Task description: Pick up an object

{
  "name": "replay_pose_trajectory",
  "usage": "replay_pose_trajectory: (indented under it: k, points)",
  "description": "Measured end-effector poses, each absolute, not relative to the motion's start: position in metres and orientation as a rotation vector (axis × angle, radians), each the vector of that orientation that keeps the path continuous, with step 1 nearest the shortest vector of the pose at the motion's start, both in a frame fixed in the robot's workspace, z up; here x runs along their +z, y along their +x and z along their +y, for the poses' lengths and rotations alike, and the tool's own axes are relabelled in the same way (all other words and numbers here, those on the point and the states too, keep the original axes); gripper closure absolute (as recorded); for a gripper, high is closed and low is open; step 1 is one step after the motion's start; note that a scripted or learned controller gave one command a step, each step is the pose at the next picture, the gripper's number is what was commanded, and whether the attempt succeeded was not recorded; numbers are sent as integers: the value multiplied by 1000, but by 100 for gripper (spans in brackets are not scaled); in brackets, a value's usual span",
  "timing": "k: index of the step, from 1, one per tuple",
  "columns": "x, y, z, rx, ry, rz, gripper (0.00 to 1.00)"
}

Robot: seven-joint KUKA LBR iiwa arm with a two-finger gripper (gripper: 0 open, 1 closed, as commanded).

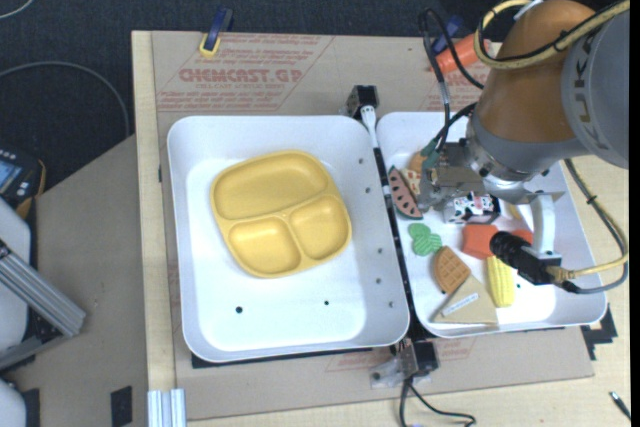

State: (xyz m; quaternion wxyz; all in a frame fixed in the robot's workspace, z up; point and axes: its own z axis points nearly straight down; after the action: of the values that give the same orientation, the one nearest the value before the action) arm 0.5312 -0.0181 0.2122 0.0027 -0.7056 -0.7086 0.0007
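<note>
Camera view: our hand (pixel 452 183) hangs low in the right bin (pixel 580 315), over the toy clutter: cow figure (pixel 470 208), green piece (pixel 424 238), corn (pixel 500 281). Grip state: can't tell. Yellow divided plate (pixel 280 213) sits alone in the left bin (pixel 190 215), likely out of play.

From my remote seat I see the bench (pixel 300 65) topped with a brown cardboard sheet, red print along its far side. Two shallow white bins sit directly on it, side by side and touching along a black seam: left bin (pixel 195 245), right bin (pixel 570 310). A blue-and-yellow clamp (pixel 213 33) grips the board's far edge. A black clip (pixel 362 101) sits at the seam's far end, another (pixel 418 354) at the near end.
</note>
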Motion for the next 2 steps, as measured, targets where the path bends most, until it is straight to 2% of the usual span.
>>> replay_pose_trajectory:
  k: [1, 2]
  points:
    - [216, 515, 11, 2, -2215, -2222, 100]
    - [226, 523, 0, -2, -2223, -2222, 100]
